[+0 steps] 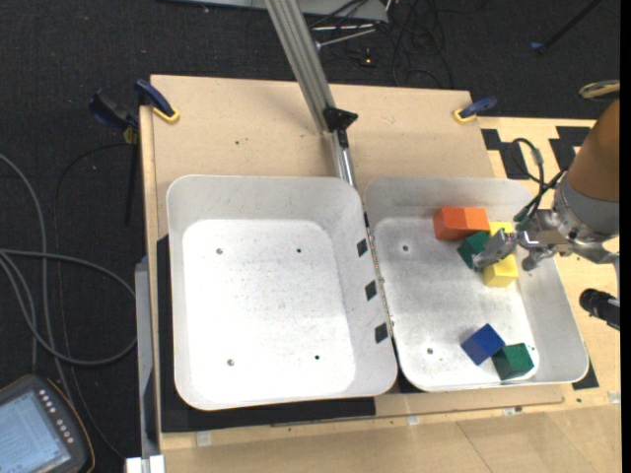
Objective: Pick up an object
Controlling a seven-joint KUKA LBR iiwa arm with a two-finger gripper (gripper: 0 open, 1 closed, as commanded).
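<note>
- Yellow block [501, 269] sits in the right bin [414, 294], toward its far right side, with the gripper [498, 251] right over it.
- Whether the claw is spread or closed, and whether it grips anything, I cannot tell; the wrist and the clutter beneath it mask that.
- Just beside the yellow piece lie a dark green block [473, 246] and an orange block [460, 222], crowded together, so a clean hold there looks awkward.
- Near the front edge of that bin a blue cube [482, 344] touches another green cube [514, 361]; these two stand well apart from the cluster.
- Judging by their crisp edges, all look like small rigid blocks: probably light, stiff, not fragile, with smooth faces that could slip.
- Best hold, I judge, is across two opposite flat faces, squarely, not on corners.
- Left bin [266, 294] lies beside it.
</note>
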